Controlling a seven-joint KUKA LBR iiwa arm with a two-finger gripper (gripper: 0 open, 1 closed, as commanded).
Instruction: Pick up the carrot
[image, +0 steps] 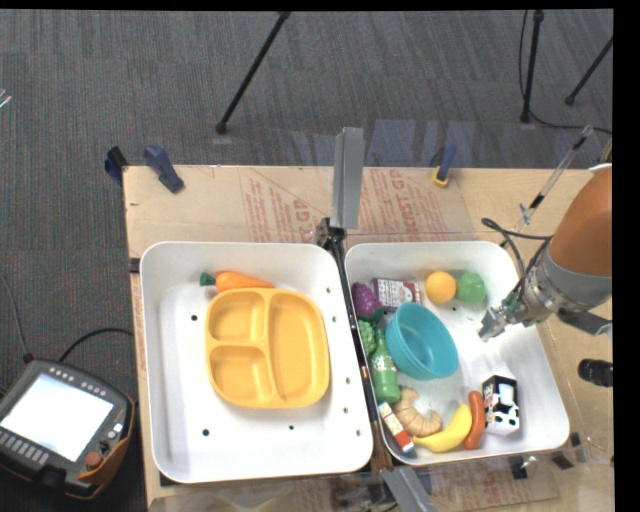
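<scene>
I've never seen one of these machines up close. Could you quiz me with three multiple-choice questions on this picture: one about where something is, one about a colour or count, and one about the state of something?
1. Where does the carrot lie?
A. In the left bin, beside the yellow divided plate's far edge
B. Inside the teal bowl
C. On the floor

2. How many compartments has the yellow divided plate?
A. One
B. Three
C. Six

3. Where is the gripper now?
A. Over the right bin, away from the carrot
B. Clamped on the carrot
C. Resting on the plate

Answers: 1 A, it lies against the plate's far edge in the left bin. 2 B, two small ones and one long one. 3 A, it hangs over the right bin, near the teal bowl.
</scene>
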